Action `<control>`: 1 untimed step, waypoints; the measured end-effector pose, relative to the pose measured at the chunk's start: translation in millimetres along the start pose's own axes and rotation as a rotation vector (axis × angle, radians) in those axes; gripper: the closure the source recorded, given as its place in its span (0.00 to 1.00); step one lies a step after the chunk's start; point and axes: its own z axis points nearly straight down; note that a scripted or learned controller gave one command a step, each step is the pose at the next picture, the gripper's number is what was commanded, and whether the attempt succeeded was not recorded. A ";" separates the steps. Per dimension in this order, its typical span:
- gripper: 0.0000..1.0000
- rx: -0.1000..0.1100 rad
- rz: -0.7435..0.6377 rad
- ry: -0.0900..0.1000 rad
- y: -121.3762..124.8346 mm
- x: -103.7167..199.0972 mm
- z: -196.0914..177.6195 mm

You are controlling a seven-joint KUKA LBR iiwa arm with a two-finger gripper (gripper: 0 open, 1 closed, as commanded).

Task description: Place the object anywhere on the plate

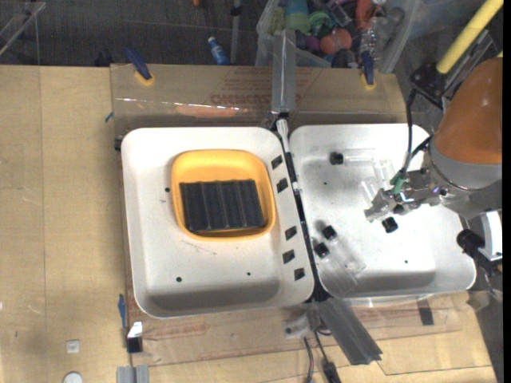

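over on the right side of the bench (56, 214), the grey arm is reaching into the right bin (415, 270), and its pincer (393, 200) is hanging low near the bin floor. i cannot tell how the pincer is set, and i am not seeing anything in it.

the yellow plate (185, 166) is sitting in the left bin (152, 262), and a dark ridged block (222, 205) is lying on it. in the right bin, some see-through plastic pieces with black caps are lying about: one (351, 159) near the top, one (335, 246) by the middle wall, and a small black bit (389, 224) just under the pincer. i am guessing one of these is the thing to move, and it is well apart from the plate.

what could go wrong? the clear pieces look smooth and small, so a grab may slip or miss. the wall (289, 206) between the bins is standing in the way, so a low carry could bump it. the block is taking up most of the plate, so a drop could roll off.
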 end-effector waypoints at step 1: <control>1.00 0.003 0.065 0.001 83.1 0.9 18.8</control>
